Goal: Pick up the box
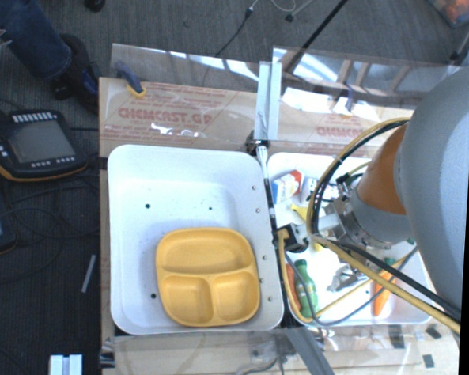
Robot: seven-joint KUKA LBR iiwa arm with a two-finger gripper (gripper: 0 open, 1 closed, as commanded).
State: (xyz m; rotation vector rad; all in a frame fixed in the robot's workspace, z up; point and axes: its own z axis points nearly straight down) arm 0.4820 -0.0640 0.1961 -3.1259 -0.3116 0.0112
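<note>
Pincer (346,273) of mine hangs low inside the right-hand shallow white plastic bin (287,168), mostly hidden beneath my own grey wrist and its orange band (377,180). Whether it is wide or narrow I cannot tell, and I see nothing held in it. Looping yellow and black cables (329,188) curve around my wrist and trail across the bin.

What looks like the small white and red cardboard box (292,183) lies in the far left corner of this same bin, close against the wall shared with the neighbouring bin. It sits apart from my pincer, up and to the left of it as the camera sees it. A bit of blue shows just beside the box, too small to identify.

Nearer the front of the bin, a slim green and orange object (303,286) lies along the left wall, and an orange stick-like thing (378,298) shows below my wrist.

The left-hand shallow white plastic bin (138,216) holds a yellow plastic plate with three compartments (208,275), lying flat toward the front right corner.

On the floor at far left rests a black and orange control pendant (33,143).
</note>
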